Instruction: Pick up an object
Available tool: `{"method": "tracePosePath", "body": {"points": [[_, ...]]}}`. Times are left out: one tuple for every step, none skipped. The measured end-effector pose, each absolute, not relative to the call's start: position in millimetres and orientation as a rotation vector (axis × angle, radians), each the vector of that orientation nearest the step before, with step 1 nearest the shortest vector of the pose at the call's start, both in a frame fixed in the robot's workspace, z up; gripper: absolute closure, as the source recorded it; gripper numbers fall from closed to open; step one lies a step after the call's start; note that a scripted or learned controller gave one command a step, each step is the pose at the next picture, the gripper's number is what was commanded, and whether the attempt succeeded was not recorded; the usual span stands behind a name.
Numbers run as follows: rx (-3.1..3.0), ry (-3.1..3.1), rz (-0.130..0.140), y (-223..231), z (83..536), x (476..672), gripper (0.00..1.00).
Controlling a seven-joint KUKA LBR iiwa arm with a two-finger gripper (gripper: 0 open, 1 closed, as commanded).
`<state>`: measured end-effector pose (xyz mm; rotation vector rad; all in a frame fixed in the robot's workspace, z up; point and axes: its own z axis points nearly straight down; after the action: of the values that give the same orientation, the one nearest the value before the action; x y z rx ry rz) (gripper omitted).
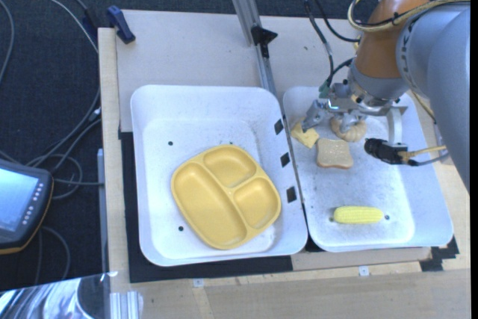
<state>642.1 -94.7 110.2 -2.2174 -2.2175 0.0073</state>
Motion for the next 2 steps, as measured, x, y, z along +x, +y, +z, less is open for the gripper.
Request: {"method": "tracePosePath", "body": {"points": [[-2.222, -2.223, -0.002, -95, 97, 644.3, 0.0], [-2.224, -2.225, -0.007, -95, 109, 645.6, 1.0]]}}
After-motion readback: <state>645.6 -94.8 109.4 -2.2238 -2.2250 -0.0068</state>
